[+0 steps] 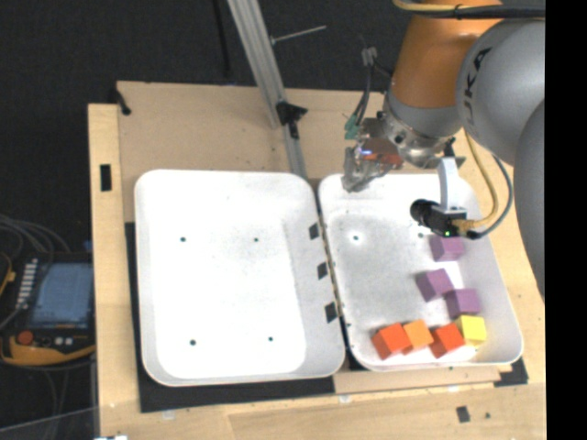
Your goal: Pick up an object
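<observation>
The gripper (359,174) hangs over the far left corner of the right bin (367,273), just beside the seam where the two bins meet; whether it is released or clenched cannot be told from this slant, and nothing is seen in its grasp. The blocks lie well apart from it, toward the bin's near right side: three purple blocks (436,282) run in a loose line down the right, and along the near wall sit a red-orange block (393,339), an orange block (418,334), a red block (448,338) and a yellow block (472,327), close together. The left bin (220,273) lies alongside. A metal pole (266,67) slants across the bench behind the bins. A teach pendant (50,305) rests off the bench at the left
</observation>
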Controlling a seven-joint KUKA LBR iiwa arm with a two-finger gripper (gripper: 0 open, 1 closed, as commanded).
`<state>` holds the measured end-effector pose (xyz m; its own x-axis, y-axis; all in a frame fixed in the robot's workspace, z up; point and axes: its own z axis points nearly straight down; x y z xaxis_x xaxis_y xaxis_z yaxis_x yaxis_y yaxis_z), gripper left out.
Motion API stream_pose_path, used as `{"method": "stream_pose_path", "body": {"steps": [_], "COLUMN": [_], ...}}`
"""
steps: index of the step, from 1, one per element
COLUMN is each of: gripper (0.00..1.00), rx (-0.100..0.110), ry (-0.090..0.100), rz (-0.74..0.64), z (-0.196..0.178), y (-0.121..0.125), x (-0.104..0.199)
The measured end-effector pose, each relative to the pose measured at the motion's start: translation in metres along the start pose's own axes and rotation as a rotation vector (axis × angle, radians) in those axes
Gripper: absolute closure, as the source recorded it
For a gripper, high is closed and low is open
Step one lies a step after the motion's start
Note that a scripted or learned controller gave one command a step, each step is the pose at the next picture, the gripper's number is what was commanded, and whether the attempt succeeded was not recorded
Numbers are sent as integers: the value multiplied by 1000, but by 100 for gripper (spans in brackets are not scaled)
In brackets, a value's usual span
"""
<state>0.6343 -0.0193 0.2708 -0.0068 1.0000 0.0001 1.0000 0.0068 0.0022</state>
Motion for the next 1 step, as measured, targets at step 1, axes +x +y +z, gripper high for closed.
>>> {"method": "stream_pose_path", "body": {"steps": [1], "gripper": [100], "rx": [1], "ry": [0], "rz": [-1], "z": [9], "y": [5], "x": [62]}}
